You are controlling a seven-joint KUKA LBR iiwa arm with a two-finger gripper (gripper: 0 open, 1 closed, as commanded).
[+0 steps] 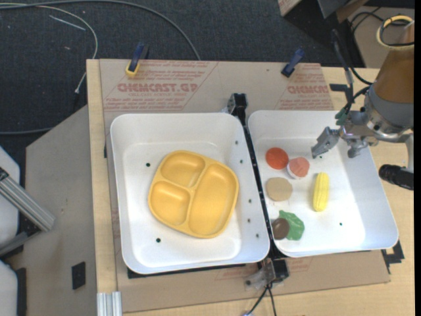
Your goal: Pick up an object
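Observation:
The right bin holds several toy foods: a red tomato, a pink and red piece, a tan round disc, a yellow corn cob, and a green leafy piece with a brown lump beside it. My gripper hangs over the bin's upper part, up and to the right of the pink piece. Its fingers are spread open with nothing between them.
A yellow divided plate lies in the left bin. Blue clamps sit on the cardboard's far edge. Cables run over the dark floor beyond the bench. A black divider separates the bins.

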